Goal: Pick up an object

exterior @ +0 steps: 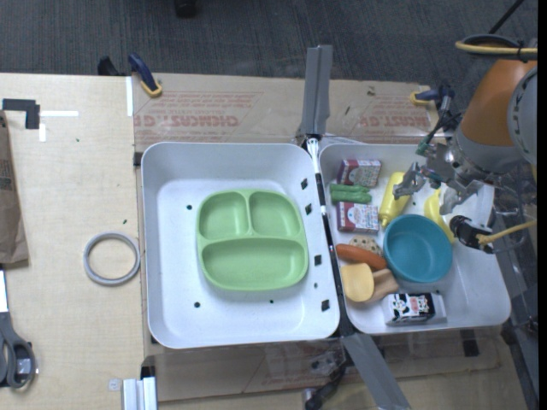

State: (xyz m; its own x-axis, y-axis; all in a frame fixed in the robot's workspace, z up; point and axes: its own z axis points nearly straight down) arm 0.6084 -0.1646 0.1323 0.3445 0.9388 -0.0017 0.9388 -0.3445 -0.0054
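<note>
The right bin [479,301] holds several objects: a blue bowl [417,248], a yellow bottle [391,199], a yellow piece [434,208] at the bowl's far rim, two small boxes [359,172] [357,218], a green item [350,193], an orange carrot [359,254], a tan-yellow piece [359,284] and a black-and-white carton [412,307]. My gripper [434,188] hangs over the back right of this bin, just beyond the bowl. It is open, its fingers spread either side of the yellow piece, with nothing seen held between them.
The left bin [167,186] holds a green divided plate [252,239]. A grey ring [112,257] lies on the wooden bench to the left, with scissors [13,361] at the bottom left corner. Blue clamps [145,73] sit at the cardboard's back edge.
</note>
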